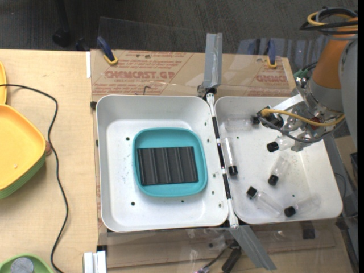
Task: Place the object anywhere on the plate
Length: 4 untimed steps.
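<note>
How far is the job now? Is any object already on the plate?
Not yet. The teal plate in the left bin carries no object. The clear vials lie in the right bin, where the gripper hangs above them. Grasping one and carrying it over both remain.

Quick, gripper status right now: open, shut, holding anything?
Gripper: cannot be told from the camera view. It sits over the right bin among the clear vials, and nothing is visibly held. The teal plate is in the left bin.
</note>
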Each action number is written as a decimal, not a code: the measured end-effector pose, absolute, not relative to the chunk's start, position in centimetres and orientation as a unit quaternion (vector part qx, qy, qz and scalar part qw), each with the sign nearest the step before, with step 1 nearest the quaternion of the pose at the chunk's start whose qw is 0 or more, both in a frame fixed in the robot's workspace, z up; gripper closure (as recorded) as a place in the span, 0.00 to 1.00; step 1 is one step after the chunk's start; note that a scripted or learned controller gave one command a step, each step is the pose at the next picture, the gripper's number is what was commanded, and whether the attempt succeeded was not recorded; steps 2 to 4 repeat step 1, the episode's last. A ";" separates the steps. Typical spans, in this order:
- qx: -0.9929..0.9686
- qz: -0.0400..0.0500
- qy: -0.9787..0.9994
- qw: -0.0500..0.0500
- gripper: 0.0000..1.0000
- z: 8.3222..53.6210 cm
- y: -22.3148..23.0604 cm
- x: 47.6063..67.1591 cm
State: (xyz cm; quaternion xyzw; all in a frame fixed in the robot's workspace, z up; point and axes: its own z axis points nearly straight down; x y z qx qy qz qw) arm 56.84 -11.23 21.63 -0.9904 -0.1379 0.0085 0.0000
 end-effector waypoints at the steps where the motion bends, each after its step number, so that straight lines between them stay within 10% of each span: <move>1: -0.990 0.008 -0.138 0.000 0.00 21.6 -11.2 56.8; 4: -0.990 0.008 -0.138 0.000 0.00 21.6 -11.2 56.8</move>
